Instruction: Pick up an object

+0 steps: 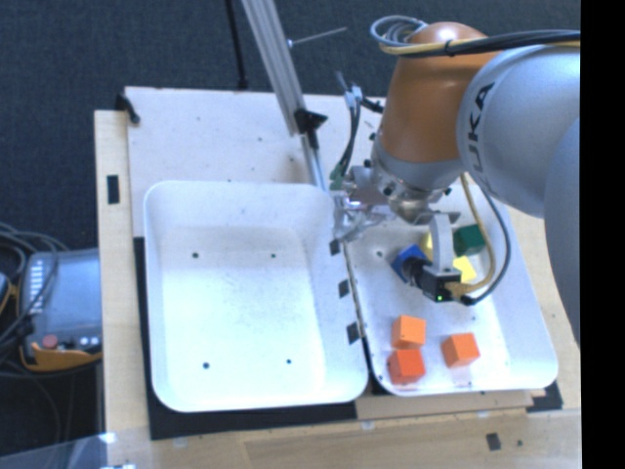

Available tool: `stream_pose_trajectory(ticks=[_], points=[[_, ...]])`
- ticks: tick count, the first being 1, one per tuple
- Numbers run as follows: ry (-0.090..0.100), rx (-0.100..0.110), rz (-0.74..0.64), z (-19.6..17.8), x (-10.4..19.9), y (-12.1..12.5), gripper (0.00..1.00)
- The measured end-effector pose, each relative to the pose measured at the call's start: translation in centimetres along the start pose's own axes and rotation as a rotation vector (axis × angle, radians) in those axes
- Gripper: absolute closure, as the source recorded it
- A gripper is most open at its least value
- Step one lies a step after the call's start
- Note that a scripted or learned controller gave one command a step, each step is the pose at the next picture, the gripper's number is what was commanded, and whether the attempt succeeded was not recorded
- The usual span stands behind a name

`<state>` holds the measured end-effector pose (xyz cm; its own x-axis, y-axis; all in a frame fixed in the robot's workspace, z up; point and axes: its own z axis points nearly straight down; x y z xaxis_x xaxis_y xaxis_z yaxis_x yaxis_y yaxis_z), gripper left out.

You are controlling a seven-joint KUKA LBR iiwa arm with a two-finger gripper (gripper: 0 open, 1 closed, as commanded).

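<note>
Blue block (pixel 406 259) (right bin (pixel 513 320)) lies near gripper (pixel 350 221).

I see three orange cubes (pixel 410 330) (pixel 406 364) (pixel 460 349) clustered at the right bin's (pixel 535 345) near end; a blue block (pixel 407 260), green block (pixel 470 238) and yellow block (pixel 467 270) lie behind them.

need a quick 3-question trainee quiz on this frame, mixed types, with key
1. How many small orange cubes lie in the shallow white bin on the view's right?
2. True or false: the small green block lies in that same bin.
3. The two-finger gripper is: A) above the orange cubes; B) by the bin's left rim; C) above the green block.
Key: 1) three; 2) true; 3) B.
</note>
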<state>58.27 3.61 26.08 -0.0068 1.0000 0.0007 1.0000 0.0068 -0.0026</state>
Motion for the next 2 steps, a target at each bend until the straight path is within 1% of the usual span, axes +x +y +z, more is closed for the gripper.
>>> stream_pose_trajectory(ticks=[1,2], points=[[0.0,0.0,-0.001,1.23,5.81,-1.6,1.0],[0.0,-0.003,0.008,1.17,5.47,-1.52,0.0]])
